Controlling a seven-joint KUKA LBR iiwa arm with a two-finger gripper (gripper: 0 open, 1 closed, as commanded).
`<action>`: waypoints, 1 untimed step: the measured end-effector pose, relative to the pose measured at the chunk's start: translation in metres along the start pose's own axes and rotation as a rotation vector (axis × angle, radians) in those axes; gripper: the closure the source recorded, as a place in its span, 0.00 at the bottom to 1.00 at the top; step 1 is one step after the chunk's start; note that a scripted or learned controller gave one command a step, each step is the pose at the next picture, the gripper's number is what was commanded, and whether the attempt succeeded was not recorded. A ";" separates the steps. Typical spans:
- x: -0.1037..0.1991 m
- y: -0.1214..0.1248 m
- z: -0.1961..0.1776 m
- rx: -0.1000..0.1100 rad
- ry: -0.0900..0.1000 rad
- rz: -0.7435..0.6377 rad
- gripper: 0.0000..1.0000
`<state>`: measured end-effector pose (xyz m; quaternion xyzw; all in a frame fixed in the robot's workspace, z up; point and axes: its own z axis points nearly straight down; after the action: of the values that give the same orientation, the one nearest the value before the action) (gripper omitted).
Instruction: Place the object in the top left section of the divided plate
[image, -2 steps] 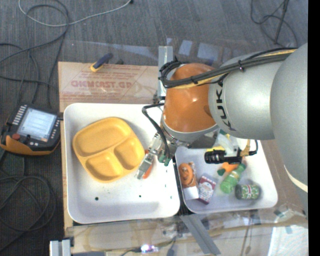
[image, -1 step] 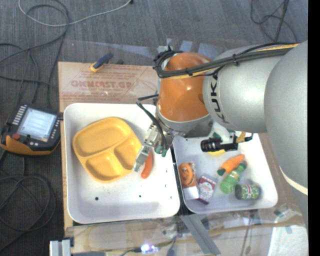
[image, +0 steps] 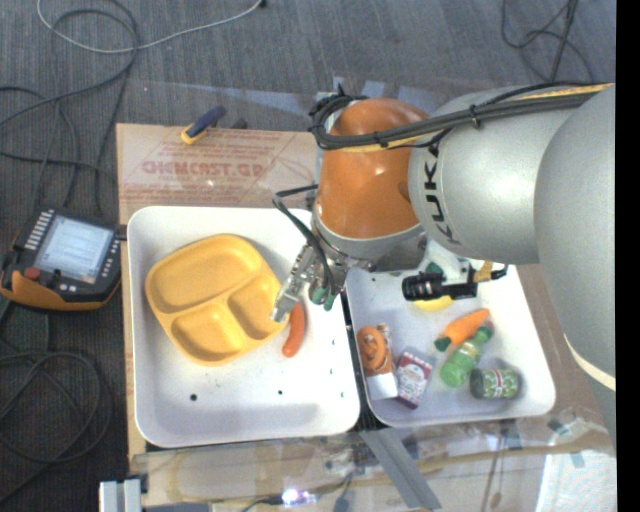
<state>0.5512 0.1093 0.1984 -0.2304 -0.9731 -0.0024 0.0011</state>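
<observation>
- The sausage (image: 293, 332) is lying in the left bin (image: 240, 400), a short reddish-orange piece with rounded ends and a slight curve, glossy along its length
- It is sitting on the white floor just beside the right rim of the divided plate (image: 175, 270), its upper end pointing up toward the hand (image: 292, 298)
- The plate is showing as a yellow moulded tray with rounded corners, turned at a slant in the bin, with one large section toward the upper left and two smaller ones below it
- The hand is hanging right over the plate's right edge and the sausage's upper end; whether it is wide or narrow I cannot tell, and nothing is showing clearly as gripped
- The arm (image: 500, 180) is reaching in from the right, its orange band sitting over the gap between the bins, with part of the black KUKA lettering showing on the grey shell
- A cardboard sheet (image: 210, 170) behind the left bin is carrying faint red print that seems to be reading CHEMCAST
- In the right bin (image: 530, 390) a carrot (image: 465, 327), a green bottle (image: 462, 362), a dark green can (image: 497, 382), a small orange bottle (image: 376, 352) and a red-and-white packet (image: 413, 376) are lying close together; their labels are too small to read
- A handheld pendant (image: 65, 255) with a lit screen is resting left of the worktop
</observation>
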 end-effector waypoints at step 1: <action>-0.016 0.026 -0.016 0.003 -0.003 -0.050 1.00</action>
<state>0.5771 0.1248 0.2142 -0.2059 -0.9786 -0.0009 0.0001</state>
